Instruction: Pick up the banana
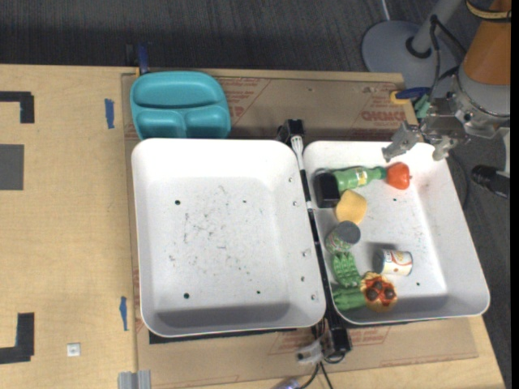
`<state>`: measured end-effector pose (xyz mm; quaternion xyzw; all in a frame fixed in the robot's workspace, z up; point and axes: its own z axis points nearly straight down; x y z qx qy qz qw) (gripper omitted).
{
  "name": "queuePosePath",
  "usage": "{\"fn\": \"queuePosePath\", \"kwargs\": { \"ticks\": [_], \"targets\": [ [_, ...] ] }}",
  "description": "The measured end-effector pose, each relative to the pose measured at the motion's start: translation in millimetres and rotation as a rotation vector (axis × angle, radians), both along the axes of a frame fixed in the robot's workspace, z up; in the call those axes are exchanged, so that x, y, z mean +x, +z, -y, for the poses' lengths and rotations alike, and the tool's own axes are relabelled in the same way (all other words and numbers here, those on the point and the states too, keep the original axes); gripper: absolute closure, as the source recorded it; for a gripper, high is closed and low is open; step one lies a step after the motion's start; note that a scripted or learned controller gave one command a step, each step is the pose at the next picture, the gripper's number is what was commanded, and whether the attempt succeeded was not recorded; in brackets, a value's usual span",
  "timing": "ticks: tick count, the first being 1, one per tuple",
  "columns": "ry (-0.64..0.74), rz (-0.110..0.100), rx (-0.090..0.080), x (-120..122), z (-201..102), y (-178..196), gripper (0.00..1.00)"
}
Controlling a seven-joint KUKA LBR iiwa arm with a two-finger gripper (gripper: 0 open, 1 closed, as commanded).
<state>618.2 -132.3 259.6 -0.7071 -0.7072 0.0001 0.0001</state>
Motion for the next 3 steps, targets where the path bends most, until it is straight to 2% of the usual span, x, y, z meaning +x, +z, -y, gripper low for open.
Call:
{"fn": "queuePosePath", "kwargs": {
  "ticks": [1,2,3],
  "targets": [
    [-0.005,-0.001,0.0,-38.7,-28.0,-89.6,0.0],
    [0.14,0.0,0.001,-112.3,-37.6,-169.9,0.0],
    [0.064,0.003,0.0,5.7,-79.5,-74.0,0.0]
  ]
}}
